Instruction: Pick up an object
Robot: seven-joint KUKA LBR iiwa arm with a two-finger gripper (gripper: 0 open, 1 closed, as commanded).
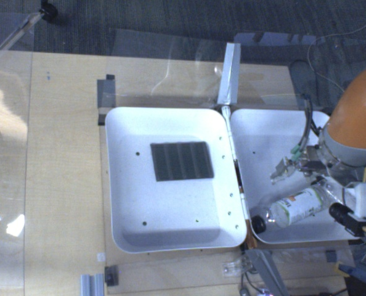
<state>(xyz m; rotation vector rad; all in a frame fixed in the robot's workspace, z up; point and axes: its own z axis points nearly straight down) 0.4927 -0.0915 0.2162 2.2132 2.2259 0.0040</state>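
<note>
1. Two shallow white bins sit side by side: left bin, right bin.
2. One dark ribbed mat lies flat in the left bin.
3. One clear plastic bottle lies on its side in the right bin, near the front wall.
4. One gripper hovers just above the bottle, fingers apart, holding nothing.

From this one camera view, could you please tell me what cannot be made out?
- Claw: too small and glinting to judge its state.
- Bottle: label print too small; its far end is covered by the arm.
- Right bin: right side hidden by the arm and cut by the frame edge.
</note>
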